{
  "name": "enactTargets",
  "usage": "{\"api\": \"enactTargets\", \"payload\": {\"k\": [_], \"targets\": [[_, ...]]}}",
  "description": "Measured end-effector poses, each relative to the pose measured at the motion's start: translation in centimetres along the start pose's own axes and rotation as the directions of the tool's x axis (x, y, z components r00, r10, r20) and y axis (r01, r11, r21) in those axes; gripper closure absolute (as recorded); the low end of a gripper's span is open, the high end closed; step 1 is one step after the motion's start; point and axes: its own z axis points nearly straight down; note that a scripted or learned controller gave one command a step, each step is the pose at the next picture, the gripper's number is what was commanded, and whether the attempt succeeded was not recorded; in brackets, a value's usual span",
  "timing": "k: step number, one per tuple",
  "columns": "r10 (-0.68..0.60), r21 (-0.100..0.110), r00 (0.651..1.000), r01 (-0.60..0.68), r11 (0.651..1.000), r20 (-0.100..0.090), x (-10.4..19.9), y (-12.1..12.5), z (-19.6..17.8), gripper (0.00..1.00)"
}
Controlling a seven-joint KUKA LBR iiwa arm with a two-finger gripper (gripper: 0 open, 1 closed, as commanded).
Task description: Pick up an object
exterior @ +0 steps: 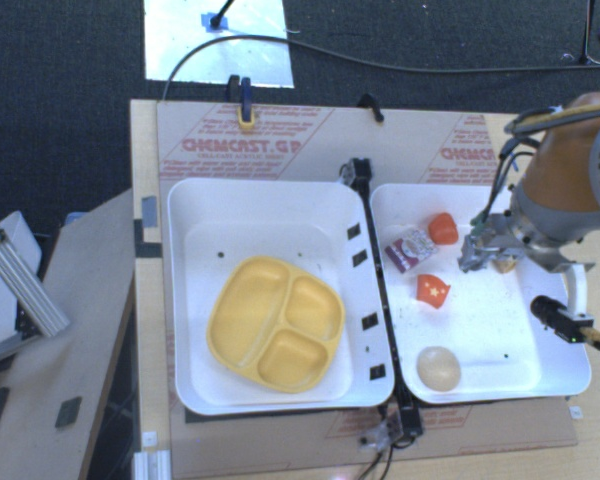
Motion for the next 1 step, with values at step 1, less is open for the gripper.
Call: {"api": "enactTargets", "payload": {"k": [1], "targets": [[0.000, 0.000, 1.000, 0.000, 1.000, -0.001, 0.00, -0.64, -5.99, 1.00]]}}
